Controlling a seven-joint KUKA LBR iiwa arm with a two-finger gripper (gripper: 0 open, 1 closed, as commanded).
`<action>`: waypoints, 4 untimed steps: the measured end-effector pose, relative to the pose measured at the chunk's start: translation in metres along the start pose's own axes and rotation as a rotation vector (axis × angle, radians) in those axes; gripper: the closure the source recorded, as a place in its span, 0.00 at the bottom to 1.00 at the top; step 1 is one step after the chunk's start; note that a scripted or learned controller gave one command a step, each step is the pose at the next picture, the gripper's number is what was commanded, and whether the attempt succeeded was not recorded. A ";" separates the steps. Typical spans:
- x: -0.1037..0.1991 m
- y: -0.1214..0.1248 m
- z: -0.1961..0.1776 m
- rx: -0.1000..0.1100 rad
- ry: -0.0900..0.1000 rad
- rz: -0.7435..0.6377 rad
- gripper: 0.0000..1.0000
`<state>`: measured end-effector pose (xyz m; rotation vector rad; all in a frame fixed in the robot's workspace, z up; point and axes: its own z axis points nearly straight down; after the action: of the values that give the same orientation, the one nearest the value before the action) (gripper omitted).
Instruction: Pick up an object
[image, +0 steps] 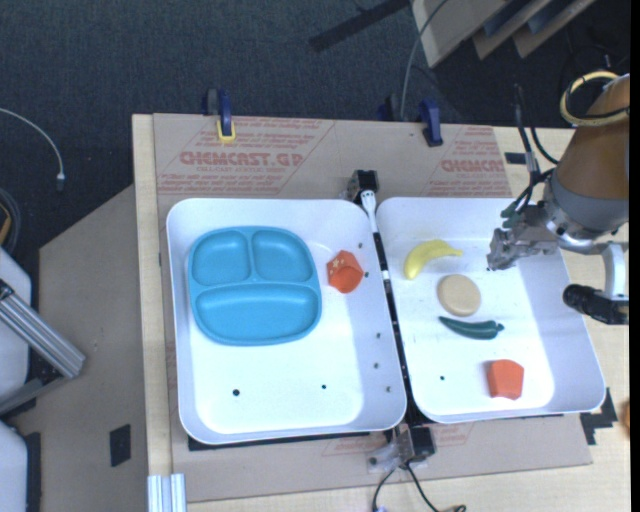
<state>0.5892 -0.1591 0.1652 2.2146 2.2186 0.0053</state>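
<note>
The right bin (545, 400) holds a yellow banana (428, 256), a round tan cookie-like disc (459, 294), a dark green pepper (472, 326) and an orange block (506, 379). In the left bin (280, 415) lie a blue divided plate (254, 284) and a small orange-red piece (345, 272). My gripper (508, 246) hangs over the upper right part of the right bin, to the right of the banana and above the disc, apart from both. Nothing shows between its tips.
Both bins rest on a cardboard sheet (300, 150) clamped by blue clips (222, 108) at the back edge. A black bracket (364, 186) sits between the bins at the back. The arm's orange band (600, 150) stands over the right bin's far right corner.
</note>
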 end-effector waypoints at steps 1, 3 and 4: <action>-0.003 0.002 -0.064 -0.001 -0.001 0.001 1.00; 0.045 0.011 -0.109 0.009 0.004 -0.003 1.00; 0.093 0.020 -0.091 0.011 0.005 -0.004 1.00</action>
<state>0.6083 -0.0662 0.2563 2.2186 2.2304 -0.0014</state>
